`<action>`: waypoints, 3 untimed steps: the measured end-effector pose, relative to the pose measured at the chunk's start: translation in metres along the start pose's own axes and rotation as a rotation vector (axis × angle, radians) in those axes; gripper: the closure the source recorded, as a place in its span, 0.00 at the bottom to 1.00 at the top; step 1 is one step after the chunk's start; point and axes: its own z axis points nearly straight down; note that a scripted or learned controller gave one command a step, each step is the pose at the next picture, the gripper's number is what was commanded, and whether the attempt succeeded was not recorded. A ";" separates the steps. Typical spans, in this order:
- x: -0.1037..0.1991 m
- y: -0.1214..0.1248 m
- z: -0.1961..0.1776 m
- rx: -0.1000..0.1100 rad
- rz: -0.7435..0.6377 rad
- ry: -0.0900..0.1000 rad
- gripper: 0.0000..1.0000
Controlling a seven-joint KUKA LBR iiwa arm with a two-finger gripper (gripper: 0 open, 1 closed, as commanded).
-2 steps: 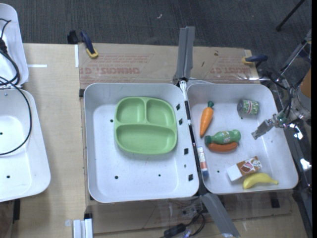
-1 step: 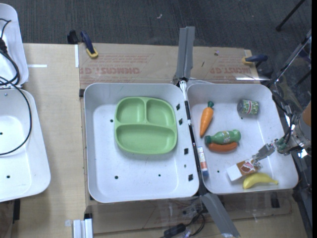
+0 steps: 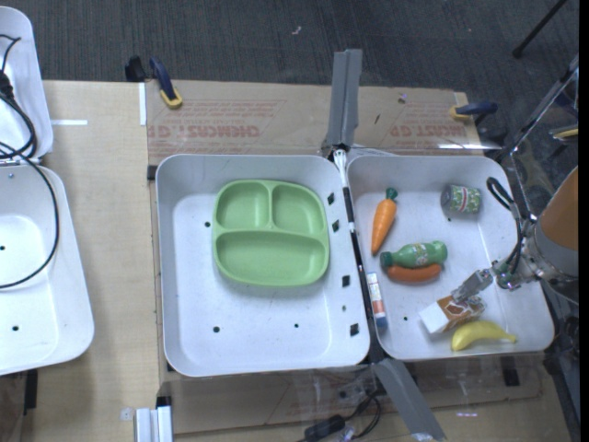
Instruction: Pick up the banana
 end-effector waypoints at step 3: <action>0.002 0.005 0.000 -0.008 -0.334 0.002 0.00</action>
